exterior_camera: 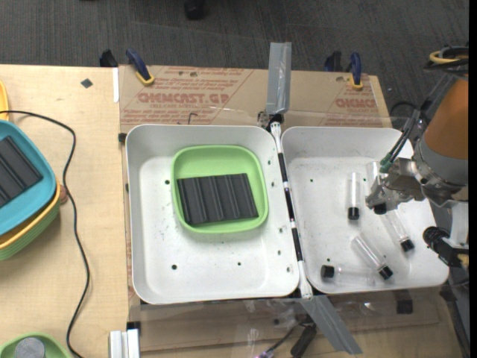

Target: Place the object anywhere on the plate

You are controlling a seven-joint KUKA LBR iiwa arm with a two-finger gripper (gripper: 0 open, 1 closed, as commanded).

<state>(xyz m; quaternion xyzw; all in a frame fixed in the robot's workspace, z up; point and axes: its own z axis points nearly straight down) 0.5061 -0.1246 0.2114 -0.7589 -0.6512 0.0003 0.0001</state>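
Two shallow white bins sit side by side on the tabletop (59,289), on a sheet of printed cardboard (194,95) held at its far edge by blue-and-yellow clamps (140,66).

In the left bin (149,267) rests the plate (186,166): a light green, square dish with rounded corners and a raised rim. A dark grey ribbed insert (220,198) lies flat inside it and covers most of its floor.

The right bin (313,155) holds the objects, a scatter of small clear tubes with black caps. One tube (352,196) lies roughly upright in the view, its cap at the near end, near the middle of the bin. Another tube (370,256) lies at a slant closer to the front, its cap toward the right. A third tube (399,233) sits just right of these, partly under the arm. A short one (332,272) rests by the front left corner of that bin, cap pointing left. All are see-through, slim and cylindrical, so they look faint against the white floor apart from the caps.

The grey arm (447,136) with its orange band comes in from the right, and the tool (381,200) hangs low over the right bin, just beside the upright tube. I cannot tell how the tool stands, nor whether anything is in it.

At the left edge of the tabletop sits a teal tray (30,177) stacked on a yellow one, with a black cable (74,200) running past.
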